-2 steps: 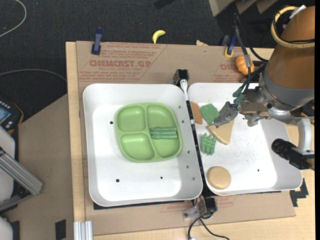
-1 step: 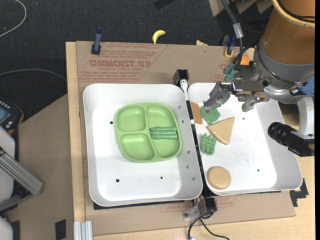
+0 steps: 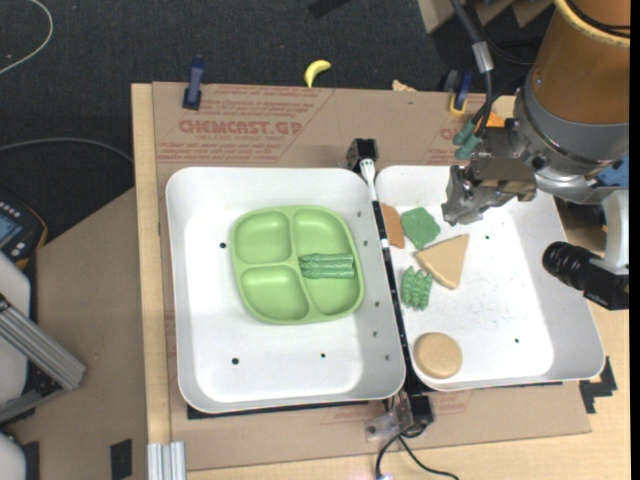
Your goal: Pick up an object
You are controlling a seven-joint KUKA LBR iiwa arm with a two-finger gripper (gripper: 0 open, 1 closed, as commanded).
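tan wedge point(image 3: 446, 261); flat, triangular

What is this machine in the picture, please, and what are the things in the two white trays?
One camera looks down from above the bench. The grey and orange shape at the right is a robot arm; its end effector hangs over the right bin. Its job is to pick up an object. I see nothing held between its fingers. The right bin holds toy food: a green leafy piece, a tan wedge, a small green ridged piece, a round tan piece and an orange piece. The left bin holds a green divided plate with a green ridged piece on it.
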